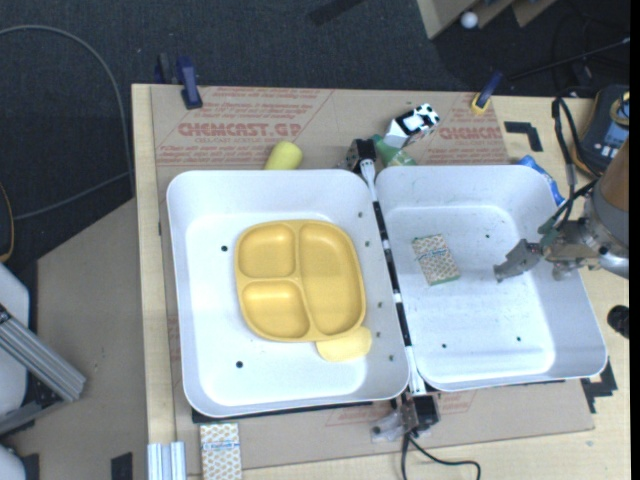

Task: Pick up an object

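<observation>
A small pale patterned packet (pixel 436 259) lies flat on the floor of the right bin (pixel 480 353), left of centre. My gripper (pixel 516 262) reaches in from the right edge and hangs over the right half of that bin, a short way to the right of the packet and apart from it. Nothing shows in its grasp. In the left bin (pixel 200 268) sits a yellow three-compartment plate (pixel 300 278), with a yellow flat piece (pixel 345 346) poking out from under its lower right rim.
On the bench behind the bins lie a yellow rounded object (pixel 284 155) and a black-and-white toy (pixel 416 122). Blue clamps (pixel 187 80) hold the cardboard base. Another packet (pixel 220 448) lies at the front left. Cables (pixel 565 138) run at the right.
</observation>
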